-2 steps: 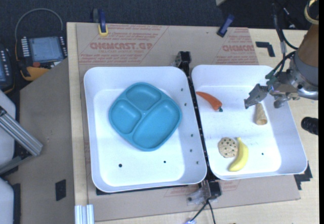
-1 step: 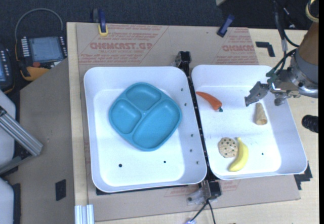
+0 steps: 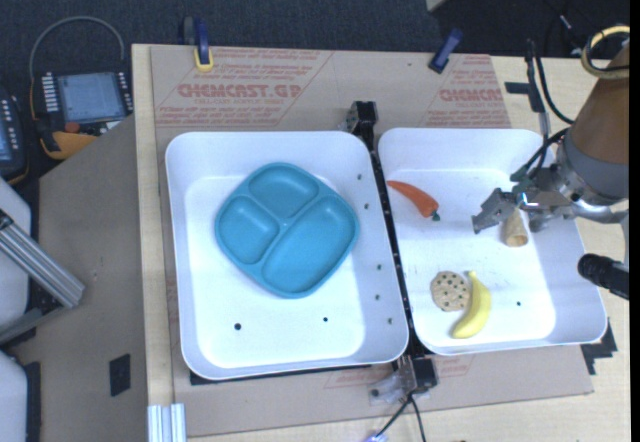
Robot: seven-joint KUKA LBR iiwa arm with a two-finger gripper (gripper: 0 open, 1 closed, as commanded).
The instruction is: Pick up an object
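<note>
Here, in the right bin point(image 3: 500, 145), you see four small objects. A tan, stubby piece point(image 3: 515, 230) lies near the bin's right-centre, directly under the hand point(image 3: 510, 213); its long axis runs roughly up-down in the view, and what it is cannot be made out. The grey fingers point(image 3: 488, 212) splay to the left and over its upper end, touching or nearly touching it, but you cannot tell whether the hand is released or clenched, nor whether the piece sits between the fingers.

To the left of it, well apart, a red-orange pepper point(image 3: 414, 196) lies with its long axis slanting from upper left to lower right, its dark green stem end pointing to the lower right. Toward the bin's near edge, a yellow banana point(image 3: 475, 307) lies with its long axis close to vertical in the view, curved, its upper tip pointing toward the far side of the bin and its lower end bending left. A round speckled cookie point(image 3: 450, 290) lies flat just beside the banana on its left, touching or almost touching it.

The arm point(image 3: 605, 135) enters from the right edge, grey at the wrist with an orange band above.

In the left bin point(image 3: 190, 230), a blue divided plate point(image 3: 286, 228) rests near the centre, turned at an angle, with three compartments. Both bins sit side by side on a board laid over the tabletop point(image 3: 150, 230).
</note>
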